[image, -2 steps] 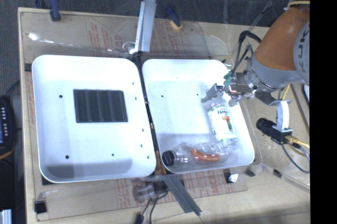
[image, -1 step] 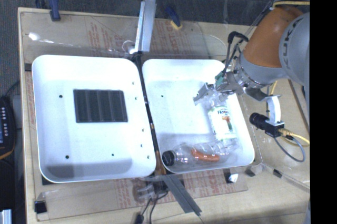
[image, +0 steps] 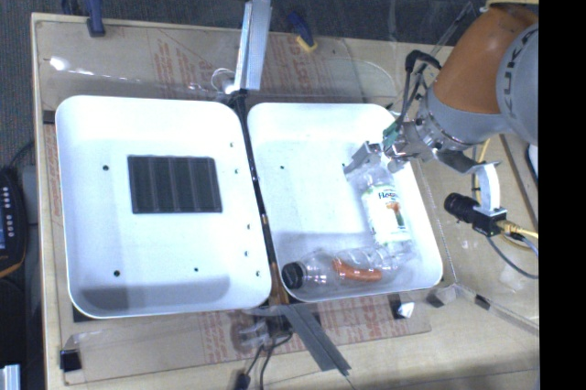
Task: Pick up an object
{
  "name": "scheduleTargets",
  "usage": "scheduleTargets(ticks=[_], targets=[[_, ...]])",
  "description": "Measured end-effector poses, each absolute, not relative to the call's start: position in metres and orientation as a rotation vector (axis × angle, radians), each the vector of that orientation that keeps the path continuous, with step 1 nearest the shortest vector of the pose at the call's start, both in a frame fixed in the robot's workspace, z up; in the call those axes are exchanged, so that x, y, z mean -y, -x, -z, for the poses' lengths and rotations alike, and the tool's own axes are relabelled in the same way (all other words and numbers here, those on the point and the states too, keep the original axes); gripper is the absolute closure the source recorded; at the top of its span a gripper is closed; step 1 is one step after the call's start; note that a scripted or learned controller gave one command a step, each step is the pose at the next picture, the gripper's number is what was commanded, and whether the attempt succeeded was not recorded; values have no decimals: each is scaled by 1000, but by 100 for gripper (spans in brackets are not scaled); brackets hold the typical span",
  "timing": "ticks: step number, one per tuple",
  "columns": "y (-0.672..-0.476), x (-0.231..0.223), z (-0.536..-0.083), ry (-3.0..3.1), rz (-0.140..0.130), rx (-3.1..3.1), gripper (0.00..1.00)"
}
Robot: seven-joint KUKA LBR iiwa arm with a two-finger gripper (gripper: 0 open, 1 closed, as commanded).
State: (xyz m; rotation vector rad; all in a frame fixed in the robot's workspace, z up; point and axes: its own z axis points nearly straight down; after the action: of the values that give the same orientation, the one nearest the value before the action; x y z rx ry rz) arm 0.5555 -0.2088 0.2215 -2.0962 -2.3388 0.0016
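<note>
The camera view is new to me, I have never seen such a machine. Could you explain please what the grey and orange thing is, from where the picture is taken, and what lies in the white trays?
The picture is taken from one camera fixed above a bench, looking down at a slant. The grey and orange thing is a robot arm reaching in from the right. Its pincer is low over the right bin, near the top of a clear bottle with a white label. A second clear bottle, with a black cap, lies along that bin's near edge. The left bin holds a dark ribbed panel. Whether anything is held, I cannot tell.
</note>
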Motion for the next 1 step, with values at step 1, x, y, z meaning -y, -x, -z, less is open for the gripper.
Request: scheduleTargets(ticks=[1], targets=[[-509, 210, -197, 2160, -4, 2276, 0]])
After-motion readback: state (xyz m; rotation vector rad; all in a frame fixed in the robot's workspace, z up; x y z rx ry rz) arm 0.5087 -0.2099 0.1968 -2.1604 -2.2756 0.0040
